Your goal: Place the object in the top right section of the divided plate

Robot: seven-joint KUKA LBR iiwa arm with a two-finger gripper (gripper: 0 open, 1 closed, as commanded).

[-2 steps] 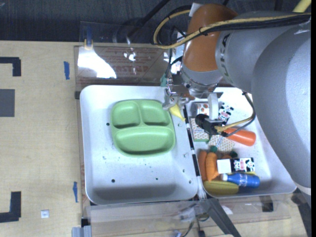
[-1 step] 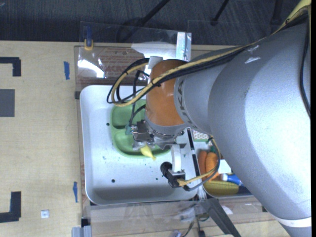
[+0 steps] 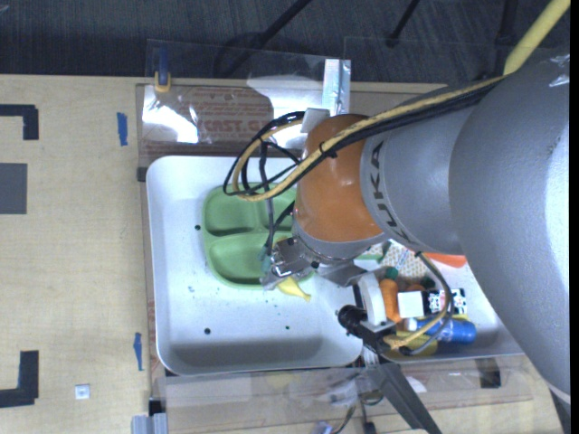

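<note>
Reaching in from the right, the grey arm [image 3: 470, 170] hangs low over the left white bin [image 3: 181, 269], its pincer [image 3: 282, 269] at the lower right edge of the green divided plate [image 3: 237, 238]. A small yellow object [image 3: 295, 287] lies just below the pincer tip, beside the plate on the bin floor, its long axis running left to right with the pointed end toward the right. Whether the pincer grips it cannot be told.
</note>
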